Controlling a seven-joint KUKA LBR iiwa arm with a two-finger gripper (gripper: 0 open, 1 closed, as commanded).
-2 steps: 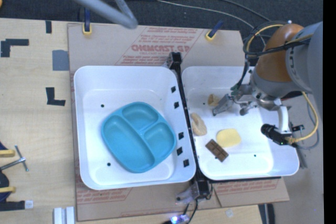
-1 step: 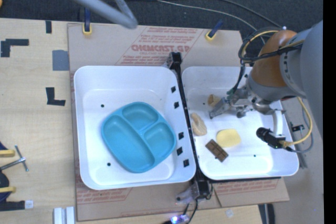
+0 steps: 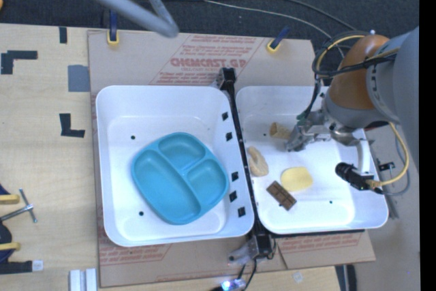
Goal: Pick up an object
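**Arm Reaches Into the Right Bin**

There are two white bins, side by side. The left bin (image 3: 109, 146) holds one thing: a blue plate (image 3: 179, 177) with three parts in it. The plate lies flat in the middle of that bin.

The right bin (image 3: 340, 215) holds four small things. One is a small tan piece (image 3: 278, 129) on the far side of the bin. One is a pale tan lump (image 3: 257, 161) on the left side, close to the black strip (image 3: 235, 146) between the bins. One is a round yellow piece (image 3: 296, 179) near the middle. One is a little brown bar (image 3: 281, 195), just beside the yellow piece on its near side. The four things lie apart from each other, but the yellow piece and the brown bar are very close.

Both bins sit on one sheet of brown cardboard (image 3: 204, 61). Two yellow clamps hold the far edge of the sheet, one at the left (image 3: 112, 37) and one at the right (image 3: 276, 44).

There is one arm (image 3: 392, 88). It is grey with an orange band, and it comes in from the right. It bends down over the far right part of the right bin. The gripper (image 3: 298, 138) points left and sits low in the bin, just beside the small tan piece. I cannot tell if the gripper is spread wide or squeezed together. I cannot tell if it touches the small tan piece.
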